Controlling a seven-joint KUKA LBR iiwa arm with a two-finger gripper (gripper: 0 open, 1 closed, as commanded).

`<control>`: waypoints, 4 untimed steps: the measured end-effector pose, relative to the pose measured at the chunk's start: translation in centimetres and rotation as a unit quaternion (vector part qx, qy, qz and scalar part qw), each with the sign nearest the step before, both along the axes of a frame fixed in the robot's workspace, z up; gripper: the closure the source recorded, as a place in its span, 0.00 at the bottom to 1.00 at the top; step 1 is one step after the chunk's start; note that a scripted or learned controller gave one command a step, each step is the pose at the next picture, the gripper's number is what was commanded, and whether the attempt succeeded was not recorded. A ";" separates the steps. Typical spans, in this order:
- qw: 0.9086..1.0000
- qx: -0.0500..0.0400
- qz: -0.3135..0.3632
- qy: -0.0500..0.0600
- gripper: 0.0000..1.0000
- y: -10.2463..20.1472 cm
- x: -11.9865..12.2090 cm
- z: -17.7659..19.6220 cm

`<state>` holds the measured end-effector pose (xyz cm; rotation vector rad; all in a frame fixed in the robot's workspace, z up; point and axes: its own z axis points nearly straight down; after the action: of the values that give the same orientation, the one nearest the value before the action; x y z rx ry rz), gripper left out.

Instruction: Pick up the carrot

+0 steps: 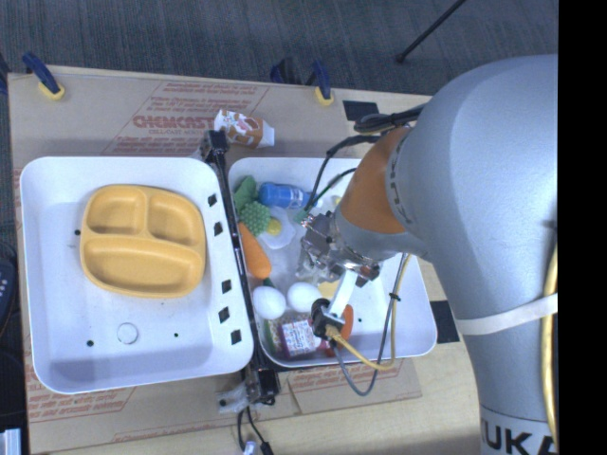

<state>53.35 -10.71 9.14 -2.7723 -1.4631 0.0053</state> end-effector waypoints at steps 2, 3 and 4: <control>0.991 0.000 -0.135 0.002 0.00 1.6 -1.4 -0.1; 0.991 0.001 -0.132 0.004 1.00 1.7 -1.4 0.9; 0.993 -0.001 -0.119 0.000 1.00 7.2 -5.3 10.0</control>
<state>48.07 -3.53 19.12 -2.9286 -1.1227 0.0056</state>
